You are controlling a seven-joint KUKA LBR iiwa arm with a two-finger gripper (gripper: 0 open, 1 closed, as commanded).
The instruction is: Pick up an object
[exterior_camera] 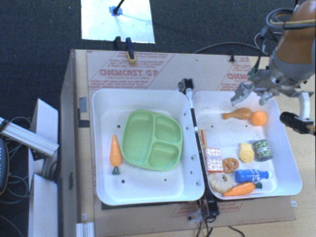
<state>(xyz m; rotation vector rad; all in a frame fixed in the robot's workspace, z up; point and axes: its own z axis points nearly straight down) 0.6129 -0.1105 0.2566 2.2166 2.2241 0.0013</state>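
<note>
Camera view: jaws spread open, holding nothing, poised over right bin far edge. Likely target, drumstick, lies just below them beside orange. Other toys cluster near; left bin holds tray, carrot.

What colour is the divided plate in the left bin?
Light green; the divided plate shows clearly in the camera view.

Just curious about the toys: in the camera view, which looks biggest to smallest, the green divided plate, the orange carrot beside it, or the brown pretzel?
1. Green divided plate
2. Orange carrot in the left bin
3. Brown pretzel
</note>
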